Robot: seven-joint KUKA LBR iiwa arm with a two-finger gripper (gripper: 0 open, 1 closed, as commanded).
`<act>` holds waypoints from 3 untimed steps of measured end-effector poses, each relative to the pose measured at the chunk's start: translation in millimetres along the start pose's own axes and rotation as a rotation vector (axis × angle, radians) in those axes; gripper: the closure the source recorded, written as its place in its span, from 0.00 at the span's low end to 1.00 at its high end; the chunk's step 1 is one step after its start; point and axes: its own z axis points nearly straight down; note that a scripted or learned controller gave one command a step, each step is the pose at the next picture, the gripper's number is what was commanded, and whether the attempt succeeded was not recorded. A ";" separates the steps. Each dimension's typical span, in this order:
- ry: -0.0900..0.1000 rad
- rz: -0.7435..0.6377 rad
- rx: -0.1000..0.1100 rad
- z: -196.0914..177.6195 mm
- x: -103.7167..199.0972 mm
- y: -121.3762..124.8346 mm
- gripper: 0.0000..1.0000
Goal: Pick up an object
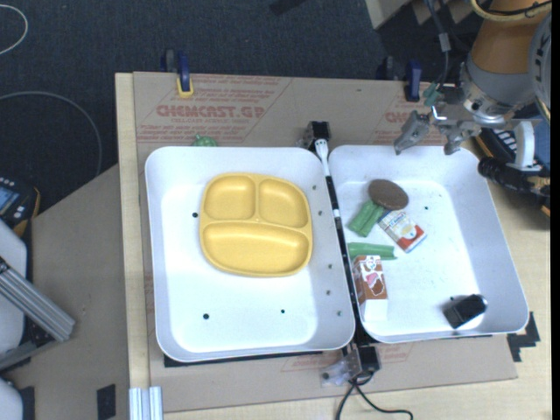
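Note:
My gripper (430, 136) hangs over the far rim of the right bin (490, 234), its two fingers spread apart with nothing between them. In that bin lie a brown round disc (388, 192), a green block (364, 218), a small red and white packet (404, 231), a flat green strip (371, 249), a brown packet (372, 279) and a black object (465, 310) near the front right corner. All of these sit below and in front of the gripper.
The left bin (175, 261) holds a yellow divided plate (256, 224). Blue clamps (183, 71) grip the board's far edge. A cable runs along the seam between the bins (331, 201). Equipment stands at the far right (525, 160).

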 end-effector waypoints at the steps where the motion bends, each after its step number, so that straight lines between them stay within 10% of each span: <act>1: -0.004 0.003 -0.013 -113.3 -18.7 -50.2 0.00; 2: 0.002 -0.005 -0.011 -206.2 42.0 -176.0 0.00; 3: -0.002 -0.001 -0.006 -210.3 39.4 -171.4 1.00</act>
